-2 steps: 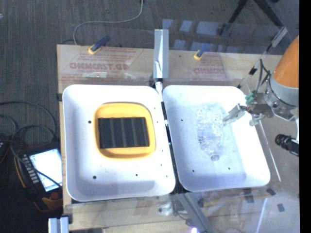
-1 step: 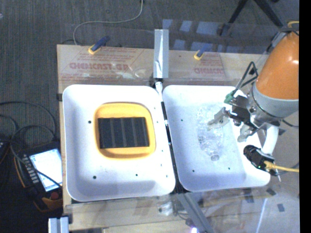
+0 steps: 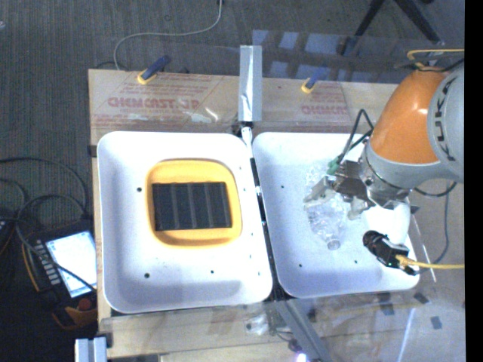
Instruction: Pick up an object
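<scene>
Right of centre, the gripper (image 3: 326, 192) hangs over a clear bottle (image 3: 326, 221) in the right bin (image 3: 290, 262); its state I cannot tell. Slick, crumpled plastic could slip away.

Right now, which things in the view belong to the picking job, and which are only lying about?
For the job: clear crumpled plastic bottle in the right white bin; end effector above it.

Lying about: yellow tray with dark grille in the left white bin; blue clamps.
</scene>
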Robot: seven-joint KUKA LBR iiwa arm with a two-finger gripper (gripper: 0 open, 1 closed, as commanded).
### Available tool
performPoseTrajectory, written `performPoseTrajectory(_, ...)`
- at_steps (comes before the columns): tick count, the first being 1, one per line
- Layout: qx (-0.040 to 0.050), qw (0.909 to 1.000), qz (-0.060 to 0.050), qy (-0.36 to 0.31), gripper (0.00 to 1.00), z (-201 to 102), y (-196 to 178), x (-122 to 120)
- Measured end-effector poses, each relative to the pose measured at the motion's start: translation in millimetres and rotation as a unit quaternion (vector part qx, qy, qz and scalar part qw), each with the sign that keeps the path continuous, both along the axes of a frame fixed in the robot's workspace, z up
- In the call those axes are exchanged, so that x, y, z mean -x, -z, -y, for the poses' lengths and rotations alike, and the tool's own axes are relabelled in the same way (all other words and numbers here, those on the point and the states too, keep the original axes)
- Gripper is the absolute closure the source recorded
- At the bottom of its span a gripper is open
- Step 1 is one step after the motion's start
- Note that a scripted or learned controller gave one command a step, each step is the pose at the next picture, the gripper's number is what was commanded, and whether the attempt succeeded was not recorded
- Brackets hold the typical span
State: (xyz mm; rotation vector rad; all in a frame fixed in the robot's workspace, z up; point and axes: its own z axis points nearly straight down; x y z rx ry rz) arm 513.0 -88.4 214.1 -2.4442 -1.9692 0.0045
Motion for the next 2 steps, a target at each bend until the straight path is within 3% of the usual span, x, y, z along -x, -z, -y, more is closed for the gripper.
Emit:
performPoseTrajectory(1, 0.0027, 0.9977, 0.009, -0.068, 0.0, 33.7, 114.7, -23.4)
performPoseTrajectory(2, 0.0035, 0.9999, 0.01, 0.004, 0.0, 43.3, 121.0, -111.4)
